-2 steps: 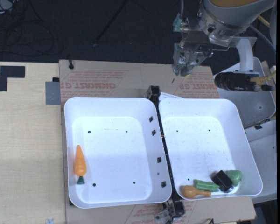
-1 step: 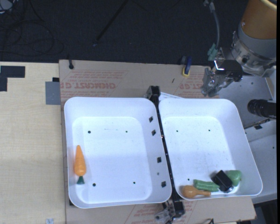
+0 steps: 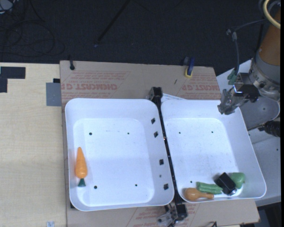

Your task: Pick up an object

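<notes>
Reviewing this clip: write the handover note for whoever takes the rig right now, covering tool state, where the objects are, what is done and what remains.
Tool: above the right bin's far right corner, clear of every object, holding nothing visible.
Left bin: toy carrot by the left wall.
Right bin, near edge: black block, green pieces, orange pear-shaped piece clustered together.
Done: nothing picked.
Left: choose an object, descend, grasp, lift. The lone carrot looks easiest.

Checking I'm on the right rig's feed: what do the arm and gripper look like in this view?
The arm is pale grey metal with a rounded orange band above the wrist and a yellowish ring at its top. A thin dark cable loops beside it down toward the gripper, which is a small dark grey and black blocky assembly with a green spot on its mounting.
</notes>
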`<state>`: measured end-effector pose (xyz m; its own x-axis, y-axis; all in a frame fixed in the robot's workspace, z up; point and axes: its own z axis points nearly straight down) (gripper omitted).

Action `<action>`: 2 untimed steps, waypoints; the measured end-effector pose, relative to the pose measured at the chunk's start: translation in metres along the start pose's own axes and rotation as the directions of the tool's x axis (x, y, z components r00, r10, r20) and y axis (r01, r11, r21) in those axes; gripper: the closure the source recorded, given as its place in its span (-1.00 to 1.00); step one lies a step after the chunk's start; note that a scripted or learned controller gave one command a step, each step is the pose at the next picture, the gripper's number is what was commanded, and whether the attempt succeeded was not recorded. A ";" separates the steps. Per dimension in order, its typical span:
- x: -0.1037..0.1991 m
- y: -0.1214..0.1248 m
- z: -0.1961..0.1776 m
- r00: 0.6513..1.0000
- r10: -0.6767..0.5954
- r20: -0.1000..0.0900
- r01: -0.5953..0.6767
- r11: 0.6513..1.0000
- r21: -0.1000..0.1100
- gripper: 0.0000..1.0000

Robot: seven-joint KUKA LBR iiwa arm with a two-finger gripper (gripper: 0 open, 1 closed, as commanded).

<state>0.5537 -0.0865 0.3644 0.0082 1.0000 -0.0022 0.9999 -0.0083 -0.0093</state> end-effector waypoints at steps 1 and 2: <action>0.090 0.010 -0.127 1.000 -0.019 -0.004 0.019 1.000 -0.021 1.00; 0.045 -0.010 -0.045 1.000 -0.004 -0.001 0.004 1.000 0.002 1.00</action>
<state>0.5440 -0.0414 0.4089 0.0047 1.0000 -0.0012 0.9999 -0.0047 -0.0111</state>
